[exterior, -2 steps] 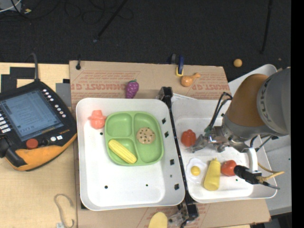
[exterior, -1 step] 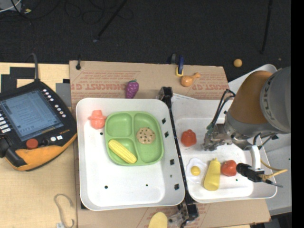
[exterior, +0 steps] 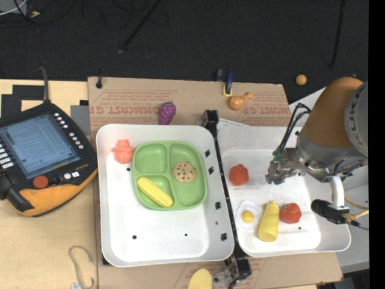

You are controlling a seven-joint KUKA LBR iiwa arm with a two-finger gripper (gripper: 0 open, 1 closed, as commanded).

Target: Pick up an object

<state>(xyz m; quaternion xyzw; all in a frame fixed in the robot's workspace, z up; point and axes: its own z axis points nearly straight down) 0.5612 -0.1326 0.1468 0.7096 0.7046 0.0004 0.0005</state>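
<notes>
My gripper (exterior: 277, 174) hangs low over the middle of the right bin (exterior: 258, 138), reaching in from the right. A red pepper-like toy (exterior: 239, 174) lies just left of it, apart from it. In front of the gripper lie a yellow bottle (exterior: 269, 220), a red tomato-like toy (exterior: 290, 213) and a fried egg (exterior: 247, 215). The left bin (exterior: 120, 233) holds a green divided plate (exterior: 150, 159) with a corn cob (exterior: 155, 192) and a cookie (exterior: 184, 172), and a pink toy (exterior: 122, 152) beside it.
A purple grape toy (exterior: 166, 112) and an orange toy (exterior: 239, 100) lie on the cardboard behind the bins. A teach pendant (exterior: 39, 155) sits at the left. A yellow object (exterior: 200, 279) lies at the front edge. A metal divider (exterior: 219, 185) separates the bins.
</notes>
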